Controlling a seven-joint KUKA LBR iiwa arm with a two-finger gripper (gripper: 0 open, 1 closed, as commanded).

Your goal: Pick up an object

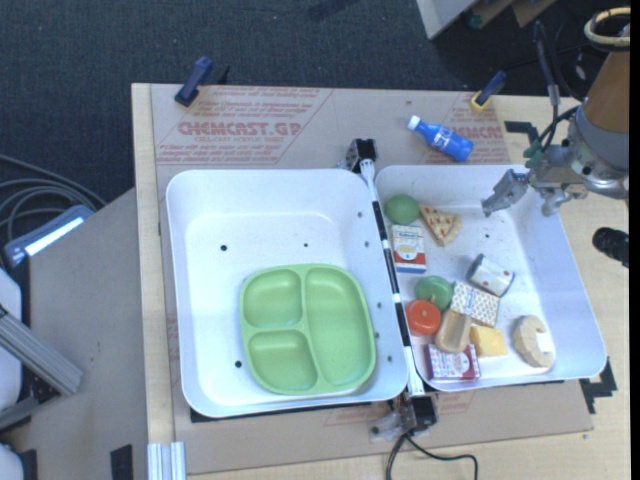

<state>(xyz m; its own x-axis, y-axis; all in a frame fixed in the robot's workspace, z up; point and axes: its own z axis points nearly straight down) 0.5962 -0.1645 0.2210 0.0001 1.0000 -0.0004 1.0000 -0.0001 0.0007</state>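
Two white bins sit side by side on the desk (pixel 150 268). Left bin (pixel 200 218): one green divided tray (pixel 305 326), nothing else in it. Landmark for the rest: the seam (pixel 385 258) between the bins.

Right bin (pixel 570 268), just right of the seam: green ball (pixel 402 209) at the far end, small carton (pixel 408 248) below it, then a second green piece (pixel 434 290) and a red-orange round piece (pixel 424 316). Further right of the seam: a cracker-like wedge (pixel 441 223), a grey block (pixel 490 274), a checkered packet (pixel 476 303), a yellow cube (pixel 488 341), a red-edged packet (pixel 453 362) and a bagel-like ring (pixel 532 340). Blue bottle (pixel 440 138) lies on the desk beyond the bin.

Claw (pixel 525 193) hangs over the far right part of the right bin, well right of the seam. Fingers look spread, nothing between them. No object picked yet; candidates all lie in the bin below and toward the seam.

Risks, as judged: the near cluster is packed tight, so a descent there could pinch two items or shove neighbours aside. Flat packets may slip out. Round pieces may roll.
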